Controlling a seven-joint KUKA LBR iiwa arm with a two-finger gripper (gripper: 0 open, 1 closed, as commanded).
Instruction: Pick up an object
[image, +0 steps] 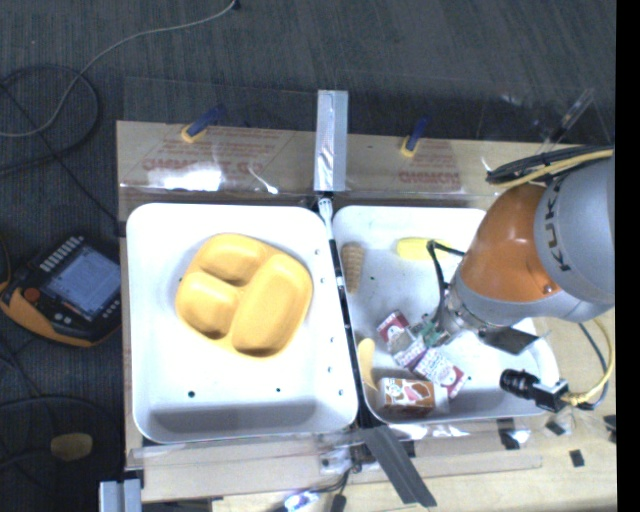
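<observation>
Orange and grey, the arm (535, 255) comes in from the right over the right bin (375, 228), with large dark letters, seemingly "KU", readable on its grey shell near the edge of the frame. Its end effector (432, 330) is down among the small packets in that bin; the wrist hides the tips, so whether it is released or clenched on anything cannot be told.

The packets are the likely picks. A cluster of red-and-white sachets (418, 352) lies just under and beside the end effector, their print too small to read. A brown-and-red packet (408, 394) lies near the bin's front wall, its label also illegible. A yellow object (412, 247) sits near the back wall, and a tan cone-like piece (354, 262) lies along the divider side.

In the left bin (150, 400) rests a big yellow moulded tray-like object (243, 292) with three rounded lobes, well apart from the arm.

Behind the bins, the cardboard-covered surface (150, 150) carries faint reddish printing under clear film, not legible. A handheld pendant (65, 290) with a screen lies on the floor to the left.
</observation>
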